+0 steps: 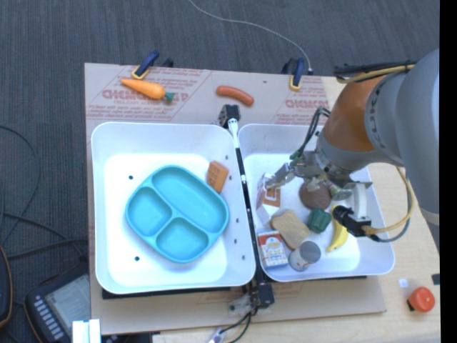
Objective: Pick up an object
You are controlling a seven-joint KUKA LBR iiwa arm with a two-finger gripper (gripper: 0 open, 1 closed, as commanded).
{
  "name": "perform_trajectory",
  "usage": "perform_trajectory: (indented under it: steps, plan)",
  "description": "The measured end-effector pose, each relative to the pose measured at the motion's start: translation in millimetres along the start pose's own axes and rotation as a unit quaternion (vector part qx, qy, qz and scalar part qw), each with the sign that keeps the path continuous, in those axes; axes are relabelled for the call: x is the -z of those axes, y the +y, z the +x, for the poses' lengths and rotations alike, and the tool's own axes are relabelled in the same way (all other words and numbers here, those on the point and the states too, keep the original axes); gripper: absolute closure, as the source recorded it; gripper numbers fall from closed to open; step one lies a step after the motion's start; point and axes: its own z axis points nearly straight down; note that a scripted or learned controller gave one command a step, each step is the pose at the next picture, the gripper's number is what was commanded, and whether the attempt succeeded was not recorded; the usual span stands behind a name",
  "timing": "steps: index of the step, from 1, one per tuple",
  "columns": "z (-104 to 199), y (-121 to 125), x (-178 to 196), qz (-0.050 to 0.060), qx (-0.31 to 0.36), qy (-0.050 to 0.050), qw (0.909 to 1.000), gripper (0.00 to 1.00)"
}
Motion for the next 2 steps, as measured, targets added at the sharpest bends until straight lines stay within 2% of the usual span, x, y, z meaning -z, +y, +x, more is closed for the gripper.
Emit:
perform_trajectory:
  steps: [2]
  plan:
    - [-0.6, -2.4, -0.3, 0.004, 0.000, 0.000, 1.0000, 0.00]
